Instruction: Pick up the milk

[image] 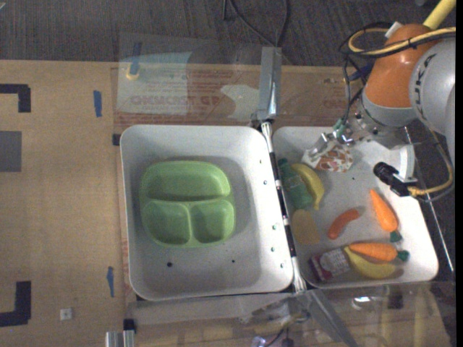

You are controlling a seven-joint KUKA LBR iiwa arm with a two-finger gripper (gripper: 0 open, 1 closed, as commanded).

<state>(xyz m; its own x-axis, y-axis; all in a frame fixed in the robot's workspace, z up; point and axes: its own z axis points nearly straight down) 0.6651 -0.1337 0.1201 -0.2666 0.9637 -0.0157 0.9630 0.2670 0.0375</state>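
The milk [331,156] is a small white carton with red-orange print, lying tilted near the back of the right bin [427,266]. My gripper [344,131] hangs right over the carton's upper right end, at or very near it. The grey wrist and the orange band above it block the view of the contact point. A black part of the arm [391,178] juts out to the right of the carton.
The right bin also holds a green bottle [293,183], a banana [312,183], two carrots [383,210] [377,251], an orange sausage-shaped piece [343,223], a second banana [372,268] and a dark red bottle [329,262]. A green divided plate [189,202] lies in the left bin [137,157].
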